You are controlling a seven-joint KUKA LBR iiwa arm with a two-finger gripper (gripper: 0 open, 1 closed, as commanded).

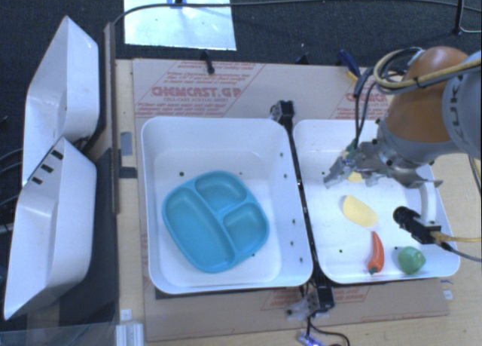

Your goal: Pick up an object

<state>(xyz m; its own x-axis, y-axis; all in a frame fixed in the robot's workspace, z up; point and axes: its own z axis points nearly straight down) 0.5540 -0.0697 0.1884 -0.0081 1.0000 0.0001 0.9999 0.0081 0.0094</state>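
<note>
My gripper (pixel 337 176) hangs low over the upper middle of the right bin (pixel 316 145), pointing toward its left wall. A small yellow piece (pixel 355 177) shows just beneath the gripper body; I cannot tell whether it is gripped. Lower down in the same bin, a pale yellow rounded object (pixel 359 211) lies a short way below and to the right of the gripper. Near the front rim are a red-orange pepper-shaped item (pixel 375 252) and a round green object (pixel 410 259).
The left bin (pixel 188 137) holds a blue divided plate (pixel 215 220). A black divider bar (pixel 298 186) runs between the bins. A black cylindrical part of the arm (pixel 410 222) sticks out over the right bin's right side. Spare white bins (pixel 56 156) are stacked at far left.
</note>
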